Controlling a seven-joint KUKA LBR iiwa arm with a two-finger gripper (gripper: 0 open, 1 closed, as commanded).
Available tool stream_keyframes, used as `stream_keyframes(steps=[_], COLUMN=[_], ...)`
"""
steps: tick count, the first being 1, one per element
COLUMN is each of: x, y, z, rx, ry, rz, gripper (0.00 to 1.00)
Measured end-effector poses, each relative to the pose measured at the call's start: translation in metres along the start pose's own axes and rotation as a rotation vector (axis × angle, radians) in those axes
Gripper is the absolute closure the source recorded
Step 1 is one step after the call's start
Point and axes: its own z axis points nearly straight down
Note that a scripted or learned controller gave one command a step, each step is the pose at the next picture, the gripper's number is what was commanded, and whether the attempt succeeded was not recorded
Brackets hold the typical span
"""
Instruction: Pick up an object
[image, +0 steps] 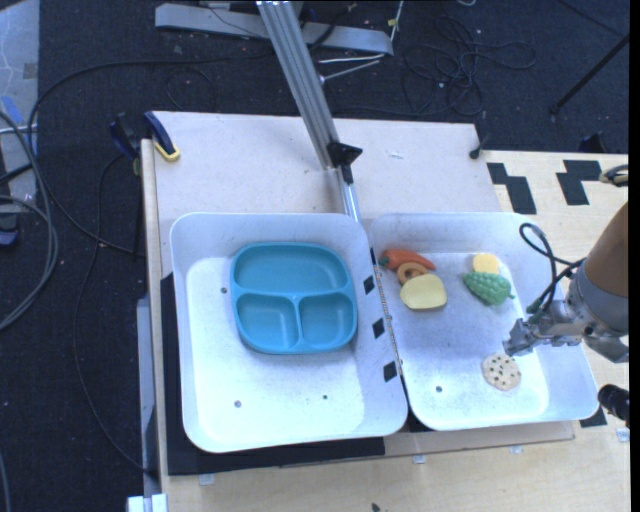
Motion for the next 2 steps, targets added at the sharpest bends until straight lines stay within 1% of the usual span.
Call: stream_keyframes(steps=[1,2], x=[0.000,0.053], y=[0.002,0.011], z=[-0.053,-0.065], rx=[-0.002,0.001], ry=[-0.001,0.002], rz=[0.000,-0.006], gripper=[1.00,1.00])
